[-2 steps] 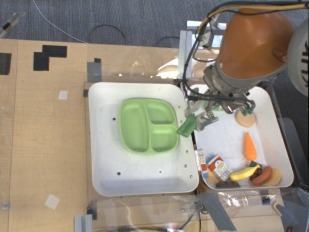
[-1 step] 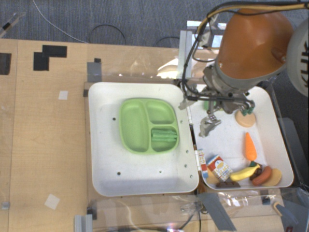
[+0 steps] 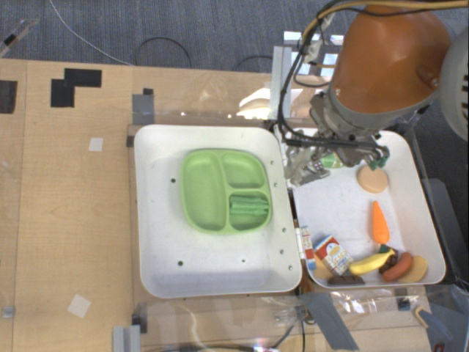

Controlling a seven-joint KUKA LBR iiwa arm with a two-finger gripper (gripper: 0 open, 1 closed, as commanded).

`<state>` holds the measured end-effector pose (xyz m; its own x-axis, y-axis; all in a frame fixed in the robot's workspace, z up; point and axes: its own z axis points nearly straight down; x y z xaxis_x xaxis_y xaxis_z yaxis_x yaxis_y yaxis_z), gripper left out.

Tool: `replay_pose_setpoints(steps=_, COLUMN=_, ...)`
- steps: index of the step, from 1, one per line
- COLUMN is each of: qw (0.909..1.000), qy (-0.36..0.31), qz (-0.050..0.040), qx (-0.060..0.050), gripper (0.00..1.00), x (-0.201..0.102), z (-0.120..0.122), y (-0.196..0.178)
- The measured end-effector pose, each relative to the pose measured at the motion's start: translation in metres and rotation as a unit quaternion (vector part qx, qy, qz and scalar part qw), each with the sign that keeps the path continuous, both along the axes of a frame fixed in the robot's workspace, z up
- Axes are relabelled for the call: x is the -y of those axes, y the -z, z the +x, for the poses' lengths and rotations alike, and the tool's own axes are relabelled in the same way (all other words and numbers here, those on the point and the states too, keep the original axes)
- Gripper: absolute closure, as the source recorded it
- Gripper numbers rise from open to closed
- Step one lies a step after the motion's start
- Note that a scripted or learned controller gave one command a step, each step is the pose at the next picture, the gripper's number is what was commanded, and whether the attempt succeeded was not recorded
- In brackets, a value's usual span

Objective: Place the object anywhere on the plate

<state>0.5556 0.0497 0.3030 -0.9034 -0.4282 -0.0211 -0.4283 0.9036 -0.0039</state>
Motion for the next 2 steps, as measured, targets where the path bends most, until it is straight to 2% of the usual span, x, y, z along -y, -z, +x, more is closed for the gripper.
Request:
replay_pose_setpoints(steps=1, qw=0.9875, qy=-0.157, qz=-0.0029, qx=-0.008, gripper=1.0, x=-0.0166, z=0.0187, y=0.1026)
replay_pose_setpoints(steps=2, qw=0.9876, qy=-0.157, qz=-0.0031, qx=-0.006, gripper=0.0, x=-0.0165, z=0.0199, y=0.1)
